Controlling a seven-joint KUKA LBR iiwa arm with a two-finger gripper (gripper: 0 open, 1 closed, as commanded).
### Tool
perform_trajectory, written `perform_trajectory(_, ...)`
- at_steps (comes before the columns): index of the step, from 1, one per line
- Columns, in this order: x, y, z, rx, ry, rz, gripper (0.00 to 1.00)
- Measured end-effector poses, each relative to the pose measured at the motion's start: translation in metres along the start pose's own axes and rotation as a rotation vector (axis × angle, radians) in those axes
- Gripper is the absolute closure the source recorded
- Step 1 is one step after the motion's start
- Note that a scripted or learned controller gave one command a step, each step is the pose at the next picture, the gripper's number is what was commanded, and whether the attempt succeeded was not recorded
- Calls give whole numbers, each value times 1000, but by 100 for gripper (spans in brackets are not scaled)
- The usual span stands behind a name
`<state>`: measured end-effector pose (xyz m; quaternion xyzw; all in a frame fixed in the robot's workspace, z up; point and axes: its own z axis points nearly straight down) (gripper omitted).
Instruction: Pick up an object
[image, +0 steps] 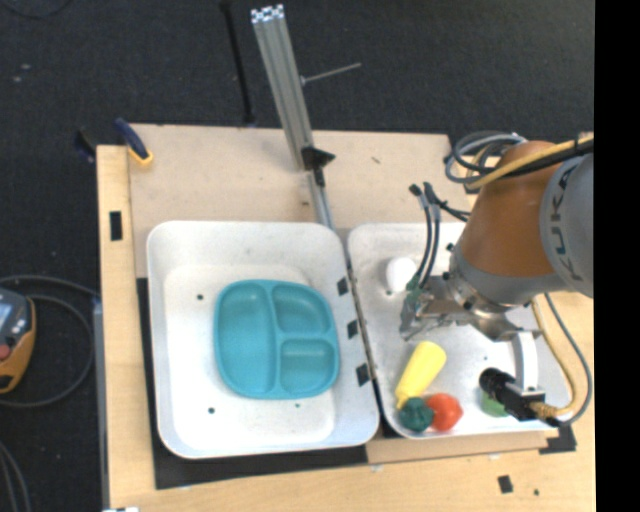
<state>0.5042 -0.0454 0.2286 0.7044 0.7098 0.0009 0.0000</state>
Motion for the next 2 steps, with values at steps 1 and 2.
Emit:
perform_trajectory(1, 49, -9, 0, 1, 0, 0, 100)
perform_trajectory(2, 103, -9, 6, 2, 0, 0, 100)
